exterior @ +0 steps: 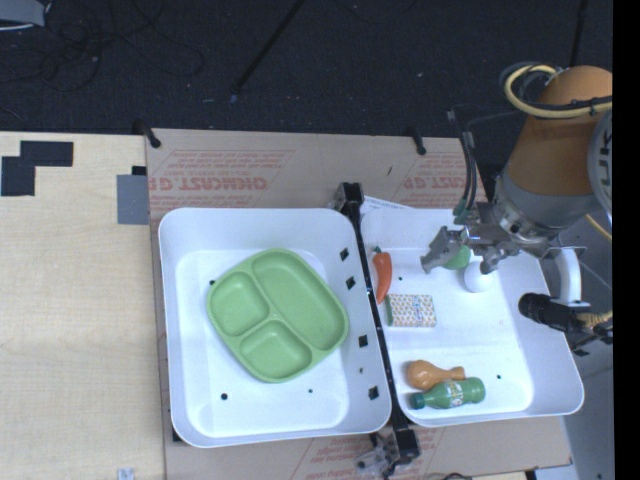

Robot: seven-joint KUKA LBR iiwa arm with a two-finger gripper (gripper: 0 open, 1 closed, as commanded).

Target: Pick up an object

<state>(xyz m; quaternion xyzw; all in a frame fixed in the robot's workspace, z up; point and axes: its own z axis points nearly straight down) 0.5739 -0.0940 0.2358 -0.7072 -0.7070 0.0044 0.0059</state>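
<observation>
My gripper hangs over the back of the right bin, its two grey fingers spread apart and open. Just under it lies a small white object with a green end, partly hidden by the fingers; I cannot tell whether they touch it. An orange carrot lies by the divider. To its right sits a small patterned block. Near the front are an orange drumstick-shaped toy and a green bottle on its side.
The left bin holds a green divided plate. A black divider runs between the bins. The arm's grey and orange body looms over the right bin's far right corner, with a black part by the right wall.
</observation>
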